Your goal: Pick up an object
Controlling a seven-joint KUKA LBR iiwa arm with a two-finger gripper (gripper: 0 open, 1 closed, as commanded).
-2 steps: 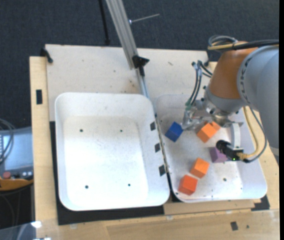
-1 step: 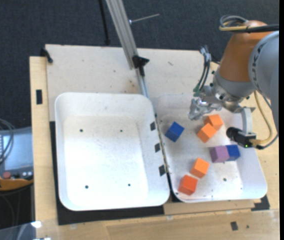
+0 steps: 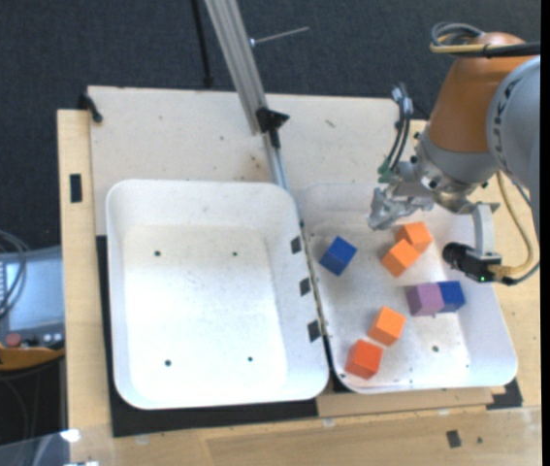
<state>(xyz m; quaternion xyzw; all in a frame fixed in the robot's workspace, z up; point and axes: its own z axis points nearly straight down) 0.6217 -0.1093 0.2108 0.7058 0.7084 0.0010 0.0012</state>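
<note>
A: Gripper (image 3: pixel 387 212) over right bin (image 3: pixel 488 362), by the upper orange cubes; grip can't be told.

B: Count?

A: Four orange cubes (image 3: pixel 402 257), two blue (image 3: pixel 338 255), one purple (image 3: pixel 425 299). Small, matte, scattered in that bin.

The grey arm (image 3: pixel 469 115) reaches in from the right, wrist angled down-left.

Two white bins (image 3: pixel 207 202) are looking like speckled matt plastic; the bench (image 3: pixel 168 134) is showing pale, scuffed wood.
</note>
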